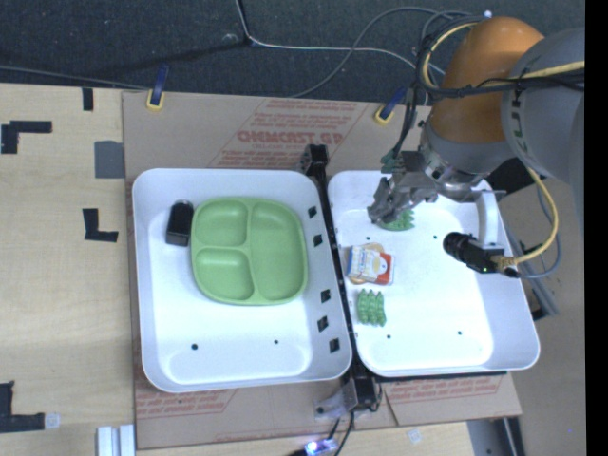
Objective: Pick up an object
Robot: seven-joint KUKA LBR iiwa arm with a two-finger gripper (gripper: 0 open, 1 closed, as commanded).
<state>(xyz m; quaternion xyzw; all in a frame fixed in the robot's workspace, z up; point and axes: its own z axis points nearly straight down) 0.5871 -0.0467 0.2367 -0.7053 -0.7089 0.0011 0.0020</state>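
Gripper [392, 207] low in right bin [475, 340], upper centre-right of frame, over small green object [404, 220]; jaws' state unclear. Snack packet [370, 264] and green piece [370, 308] below.

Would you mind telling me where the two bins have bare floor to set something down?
Right white bin: bare floor in the near half, right of the small green toy. Its far left is crowded by the gripper, a green object under it and the orange-and-white packet. Left white bin: a bare strip in front of the green divided plate; the black block sits left of the plate.
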